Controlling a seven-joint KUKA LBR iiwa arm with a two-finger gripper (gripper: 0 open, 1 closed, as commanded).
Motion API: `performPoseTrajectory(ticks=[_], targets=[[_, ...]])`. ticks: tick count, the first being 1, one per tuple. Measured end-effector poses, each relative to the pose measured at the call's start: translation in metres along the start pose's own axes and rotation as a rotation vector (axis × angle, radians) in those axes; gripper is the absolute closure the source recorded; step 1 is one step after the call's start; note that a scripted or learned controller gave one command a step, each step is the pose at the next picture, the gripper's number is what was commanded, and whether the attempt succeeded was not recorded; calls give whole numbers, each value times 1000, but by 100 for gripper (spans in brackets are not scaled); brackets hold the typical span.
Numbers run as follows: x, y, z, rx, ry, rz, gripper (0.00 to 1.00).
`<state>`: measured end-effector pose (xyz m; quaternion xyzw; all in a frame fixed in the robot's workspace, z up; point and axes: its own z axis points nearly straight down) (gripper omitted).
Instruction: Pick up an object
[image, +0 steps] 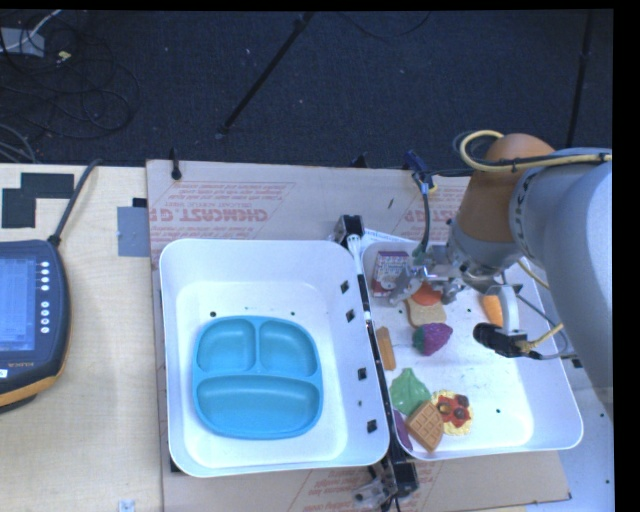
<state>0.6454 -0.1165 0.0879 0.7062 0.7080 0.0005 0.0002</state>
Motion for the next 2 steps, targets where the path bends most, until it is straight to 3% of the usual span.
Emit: performPoseTrajectory(ticks=[1,2], targets=[[-1,-2,-10,5,1,1,100],[54,-26,-106,-5,2,-2,100]])
